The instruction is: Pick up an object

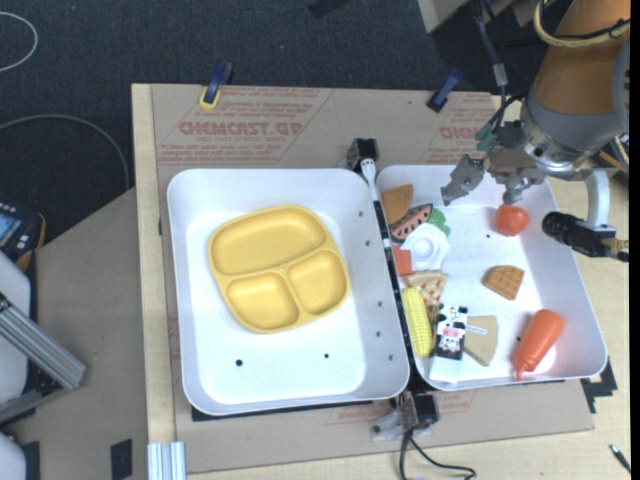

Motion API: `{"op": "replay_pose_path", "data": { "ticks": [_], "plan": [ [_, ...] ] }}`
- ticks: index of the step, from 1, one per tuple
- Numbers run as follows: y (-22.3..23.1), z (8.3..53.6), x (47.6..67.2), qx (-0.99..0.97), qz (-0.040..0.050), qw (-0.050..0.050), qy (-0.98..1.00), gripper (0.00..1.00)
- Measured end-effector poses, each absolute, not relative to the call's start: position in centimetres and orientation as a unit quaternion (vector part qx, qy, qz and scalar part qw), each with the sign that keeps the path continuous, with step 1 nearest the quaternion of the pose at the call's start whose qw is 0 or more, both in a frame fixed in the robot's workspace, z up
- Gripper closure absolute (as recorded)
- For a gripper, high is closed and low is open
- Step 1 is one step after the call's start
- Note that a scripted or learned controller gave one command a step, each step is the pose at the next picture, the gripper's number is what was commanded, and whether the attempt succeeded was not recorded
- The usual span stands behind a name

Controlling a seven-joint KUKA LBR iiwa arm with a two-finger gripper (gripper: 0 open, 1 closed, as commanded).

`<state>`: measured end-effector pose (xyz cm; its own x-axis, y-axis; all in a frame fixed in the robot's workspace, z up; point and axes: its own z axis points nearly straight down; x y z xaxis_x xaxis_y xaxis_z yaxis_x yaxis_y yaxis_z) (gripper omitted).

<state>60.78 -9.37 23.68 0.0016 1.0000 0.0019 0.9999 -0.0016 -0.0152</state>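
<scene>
Reaching stage, nothing yet gripped: gripper hanging open over the right bin, red tomato just below and slightly right of the fingertips; next, probably shifting over it, lowering, and closing squarely.

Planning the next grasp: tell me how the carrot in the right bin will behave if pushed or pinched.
The carrot looks smooth and glossy, so probably slippery. Its round, tapered body would likely roll in an arc. It lies against the right bin's wall, which may stop it.
</scene>
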Motion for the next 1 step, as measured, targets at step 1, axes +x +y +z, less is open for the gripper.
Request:
{"op": "replay_pose_path", "data": {
  "ticks": [1],
  "plan": [
    [-9.35,24.51,61.01,-0.707,0.0,0.001,-0.707,0.0]
  ]
}}
